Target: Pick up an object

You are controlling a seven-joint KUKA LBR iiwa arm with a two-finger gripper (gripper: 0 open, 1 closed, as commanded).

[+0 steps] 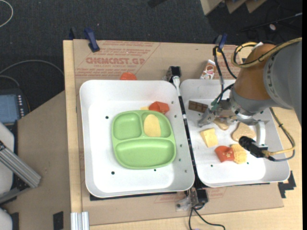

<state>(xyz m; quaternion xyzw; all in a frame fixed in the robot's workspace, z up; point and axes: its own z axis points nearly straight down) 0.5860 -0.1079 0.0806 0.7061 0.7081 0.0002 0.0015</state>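
Hovering gripper (211,115): sitting right of frame centre, grip state unclear.
Cheese wedge (209,137): lying just below it.

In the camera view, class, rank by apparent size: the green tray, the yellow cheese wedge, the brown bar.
1. green tray
2. yellow cheese wedge
3. brown bar; close to the wedge, so unsure.

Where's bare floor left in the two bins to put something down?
Left bin: open strips all around the green divided tray, widest along its near and left walls. Right bin: a bare patch along the near wall, below the cheese wedge. Its middle is crowded with food pieces under the gripper.
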